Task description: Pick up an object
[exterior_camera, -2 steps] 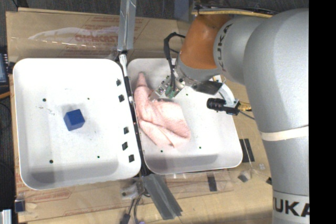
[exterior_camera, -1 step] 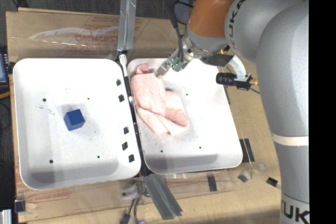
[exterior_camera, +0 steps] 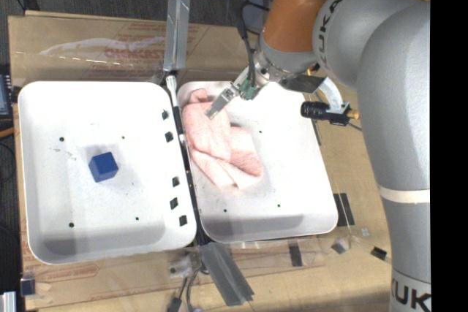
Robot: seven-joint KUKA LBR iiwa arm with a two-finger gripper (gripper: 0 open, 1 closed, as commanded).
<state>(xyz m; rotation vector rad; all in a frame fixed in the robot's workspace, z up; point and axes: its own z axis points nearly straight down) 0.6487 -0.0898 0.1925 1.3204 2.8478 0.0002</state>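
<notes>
A crumpled pink cloth [exterior_camera: 218, 142] lies in the left half of the right bin [exterior_camera: 292, 193]. A small blue cube [exterior_camera: 104, 166] sits in the left bin [exterior_camera: 44, 157], left of its middle. My gripper [exterior_camera: 219, 103] hangs over the far end of the right bin, just above the cloth's upper edge, with its grey fingers [exterior_camera: 216, 107] pointing down and to the left. Nothing shows between them.
A grey metal bar [exterior_camera: 175, 33] rises from the far side between the two bins. The divider rims [exterior_camera: 179, 157] carry several black clips. My big grey arm [exterior_camera: 395, 120] covers the right side of the bench. Brown cardboard [exterior_camera: 88, 47] lies under the bins.
</notes>
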